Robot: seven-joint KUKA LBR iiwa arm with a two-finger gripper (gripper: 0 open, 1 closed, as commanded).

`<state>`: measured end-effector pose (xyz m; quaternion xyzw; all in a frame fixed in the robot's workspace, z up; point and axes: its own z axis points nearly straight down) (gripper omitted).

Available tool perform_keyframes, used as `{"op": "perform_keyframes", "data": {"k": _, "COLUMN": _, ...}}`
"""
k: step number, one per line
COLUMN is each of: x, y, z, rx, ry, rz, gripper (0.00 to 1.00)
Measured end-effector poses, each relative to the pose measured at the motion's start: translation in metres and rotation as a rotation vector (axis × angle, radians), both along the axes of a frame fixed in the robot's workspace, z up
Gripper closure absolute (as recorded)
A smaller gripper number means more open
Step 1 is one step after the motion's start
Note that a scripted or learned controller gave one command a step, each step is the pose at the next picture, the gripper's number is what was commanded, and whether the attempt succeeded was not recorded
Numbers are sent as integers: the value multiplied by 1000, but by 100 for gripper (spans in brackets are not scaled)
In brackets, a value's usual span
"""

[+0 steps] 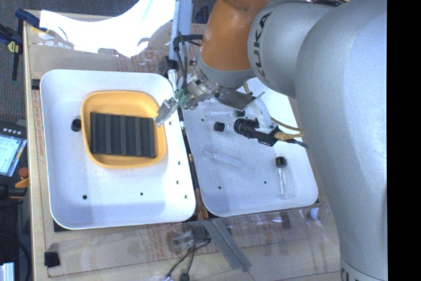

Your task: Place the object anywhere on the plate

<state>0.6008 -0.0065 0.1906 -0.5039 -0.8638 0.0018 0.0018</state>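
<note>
A yellow plate lies in the left bin. A dark ribbed rectangular block rests flat on the plate and covers most of its middle. My gripper hangs over the plate's right rim, just right of the block's upper right corner, at the divide between the two bins. I see nothing held at its tip. The grey arm with its orange band reaches in from the right above the right bin.
A small black thing sits in the left bin, left of the plate. The right bin holds a clear vial with a black cap, a clear tube and a small black-capped piece.
</note>
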Motion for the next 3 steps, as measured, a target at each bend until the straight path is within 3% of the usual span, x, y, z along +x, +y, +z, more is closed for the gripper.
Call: {"op": "perform_keyframes", "data": {"k": 3, "x": 0, "y": 0, "z": 0, "rx": 0, "ry": 0, "rz": 0, "gripper": 0}}
